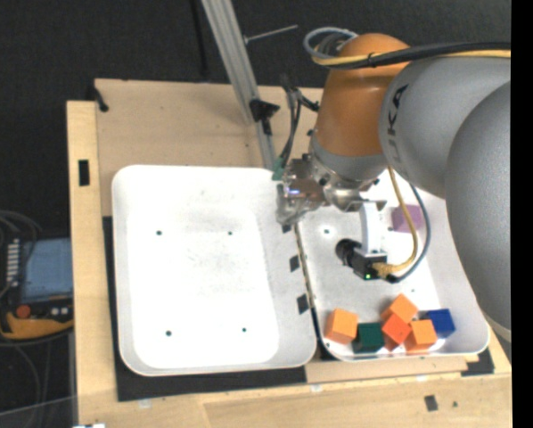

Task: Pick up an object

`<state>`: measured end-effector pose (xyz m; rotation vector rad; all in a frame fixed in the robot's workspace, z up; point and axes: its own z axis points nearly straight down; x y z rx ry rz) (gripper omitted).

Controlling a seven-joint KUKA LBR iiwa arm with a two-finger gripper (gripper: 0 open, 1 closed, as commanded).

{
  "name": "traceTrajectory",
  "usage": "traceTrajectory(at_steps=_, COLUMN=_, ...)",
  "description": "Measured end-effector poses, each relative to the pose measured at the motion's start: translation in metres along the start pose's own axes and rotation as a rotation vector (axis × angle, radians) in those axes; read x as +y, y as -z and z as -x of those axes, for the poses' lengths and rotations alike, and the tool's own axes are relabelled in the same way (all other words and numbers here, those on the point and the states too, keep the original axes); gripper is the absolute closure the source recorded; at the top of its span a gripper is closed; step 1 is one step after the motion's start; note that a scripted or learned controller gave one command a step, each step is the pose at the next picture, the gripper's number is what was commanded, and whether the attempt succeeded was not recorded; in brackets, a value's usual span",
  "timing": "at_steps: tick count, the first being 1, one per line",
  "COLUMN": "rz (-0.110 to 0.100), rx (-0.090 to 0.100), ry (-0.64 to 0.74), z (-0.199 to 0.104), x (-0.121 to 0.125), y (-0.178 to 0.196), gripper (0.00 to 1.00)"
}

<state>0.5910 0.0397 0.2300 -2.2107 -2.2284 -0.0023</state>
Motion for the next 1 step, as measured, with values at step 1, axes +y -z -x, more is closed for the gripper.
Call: traceTrajectory(at_steps=1, rz=-0.001, rx=0.000, ry=0.001, z=-0.0573, x=-0.0254, y=0.0046, gripper=1.00)
